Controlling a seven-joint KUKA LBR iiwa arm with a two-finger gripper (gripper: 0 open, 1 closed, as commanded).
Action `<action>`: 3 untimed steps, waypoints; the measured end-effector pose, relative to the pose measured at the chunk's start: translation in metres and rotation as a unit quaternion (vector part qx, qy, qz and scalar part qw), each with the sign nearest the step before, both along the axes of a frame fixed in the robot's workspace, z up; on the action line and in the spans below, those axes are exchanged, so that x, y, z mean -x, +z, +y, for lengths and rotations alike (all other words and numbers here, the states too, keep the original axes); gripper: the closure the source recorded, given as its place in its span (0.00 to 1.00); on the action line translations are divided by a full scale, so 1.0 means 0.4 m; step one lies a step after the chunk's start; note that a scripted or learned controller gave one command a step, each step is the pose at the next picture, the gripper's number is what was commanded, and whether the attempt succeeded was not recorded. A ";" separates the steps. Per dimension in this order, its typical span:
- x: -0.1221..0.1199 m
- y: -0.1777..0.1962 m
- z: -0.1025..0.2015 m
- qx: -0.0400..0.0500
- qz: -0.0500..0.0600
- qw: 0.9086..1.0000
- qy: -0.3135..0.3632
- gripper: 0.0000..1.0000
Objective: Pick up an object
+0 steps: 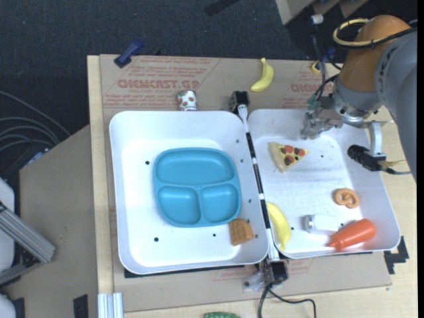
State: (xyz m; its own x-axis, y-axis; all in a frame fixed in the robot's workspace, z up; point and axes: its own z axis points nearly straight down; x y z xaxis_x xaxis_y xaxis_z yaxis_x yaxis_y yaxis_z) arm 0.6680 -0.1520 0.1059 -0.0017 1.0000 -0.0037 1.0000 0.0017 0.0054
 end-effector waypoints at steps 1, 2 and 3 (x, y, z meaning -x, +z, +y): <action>0.000 0.000 0.000 0.000 0.000 1.000 0.000 0.00; -0.002 0.026 0.000 0.001 -0.001 1.000 0.000 1.00; -0.001 0.025 0.001 0.001 -0.001 1.000 0.000 0.00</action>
State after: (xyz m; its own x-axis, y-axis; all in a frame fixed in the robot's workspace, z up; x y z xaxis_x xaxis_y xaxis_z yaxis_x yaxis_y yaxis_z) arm 0.6685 -0.1518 0.1160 -0.0020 1.0000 -0.0049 1.0000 0.0020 0.0070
